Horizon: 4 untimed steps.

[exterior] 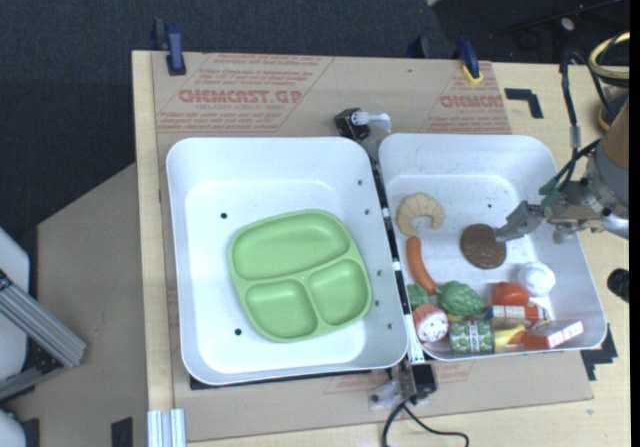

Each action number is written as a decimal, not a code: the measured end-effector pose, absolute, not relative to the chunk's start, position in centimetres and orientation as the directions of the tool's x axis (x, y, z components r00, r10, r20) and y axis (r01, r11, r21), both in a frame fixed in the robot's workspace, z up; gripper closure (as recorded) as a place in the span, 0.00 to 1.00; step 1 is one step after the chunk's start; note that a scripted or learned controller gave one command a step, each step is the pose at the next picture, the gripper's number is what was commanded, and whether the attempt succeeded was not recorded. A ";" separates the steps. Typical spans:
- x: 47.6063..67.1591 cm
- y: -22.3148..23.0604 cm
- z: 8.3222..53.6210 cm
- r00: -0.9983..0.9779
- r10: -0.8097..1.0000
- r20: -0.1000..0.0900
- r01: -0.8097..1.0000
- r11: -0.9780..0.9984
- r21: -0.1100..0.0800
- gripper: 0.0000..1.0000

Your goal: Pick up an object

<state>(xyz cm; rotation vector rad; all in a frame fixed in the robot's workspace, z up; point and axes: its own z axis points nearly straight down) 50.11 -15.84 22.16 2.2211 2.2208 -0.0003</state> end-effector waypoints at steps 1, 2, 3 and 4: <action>55.7 -14.9 11.6 -0.003 1.000 0.003 1.000 0.003 -0.006 0.00; 47.8 -18.6 8.5 0.007 1.000 0.001 1.000 -0.007 -0.009 0.00; 48.4 -18.3 9.8 0.002 1.000 -0.002 1.000 -0.002 0.005 1.00; 48.1 -14.9 20.2 -0.004 1.000 -0.002 1.000 0.004 0.010 1.00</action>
